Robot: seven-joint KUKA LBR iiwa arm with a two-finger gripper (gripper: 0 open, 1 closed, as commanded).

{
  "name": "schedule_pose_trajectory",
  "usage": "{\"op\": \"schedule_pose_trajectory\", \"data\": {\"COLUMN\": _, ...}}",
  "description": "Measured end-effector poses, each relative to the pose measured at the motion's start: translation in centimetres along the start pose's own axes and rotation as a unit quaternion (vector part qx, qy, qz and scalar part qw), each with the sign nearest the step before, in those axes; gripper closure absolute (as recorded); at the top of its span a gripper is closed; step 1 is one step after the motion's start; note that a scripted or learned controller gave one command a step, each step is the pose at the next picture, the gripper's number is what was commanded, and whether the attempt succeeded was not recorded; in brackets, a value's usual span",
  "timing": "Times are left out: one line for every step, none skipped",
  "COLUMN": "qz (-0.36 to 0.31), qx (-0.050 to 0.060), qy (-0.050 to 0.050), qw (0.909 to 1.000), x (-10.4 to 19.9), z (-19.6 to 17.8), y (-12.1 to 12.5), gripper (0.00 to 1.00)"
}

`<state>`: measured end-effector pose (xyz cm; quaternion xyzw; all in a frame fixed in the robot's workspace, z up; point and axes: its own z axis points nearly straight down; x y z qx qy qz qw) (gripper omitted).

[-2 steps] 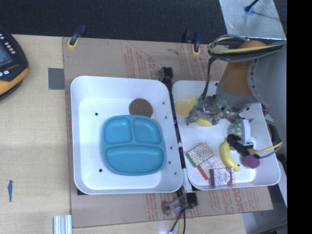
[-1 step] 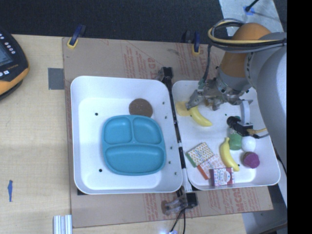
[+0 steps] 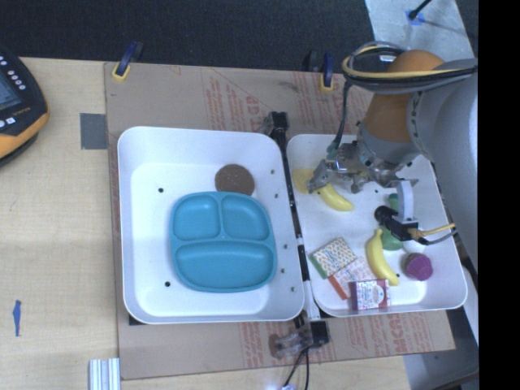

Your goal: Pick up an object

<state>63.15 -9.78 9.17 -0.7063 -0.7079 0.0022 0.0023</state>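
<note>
The tool (image 3: 340,177) sits low in the right bin (image 3: 439,299), right over a small banana (image 3: 335,198) near that bin's top-left corner. Can't tell if it's gripping or released.

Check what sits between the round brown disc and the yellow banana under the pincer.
Camera view: only the two white bins' adjoining rims lie between the round brown disc and the yellow banana.
</note>
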Motion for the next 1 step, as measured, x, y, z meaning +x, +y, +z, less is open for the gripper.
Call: {"op": "schedule_pose_trajectory", "data": {"qz": -0.002, "qx": 0.0, "qy": -0.001, "qw": 1.0, "x": -0.11, "z": -1.09, "y": 0.11, "gripper": 1.0}}
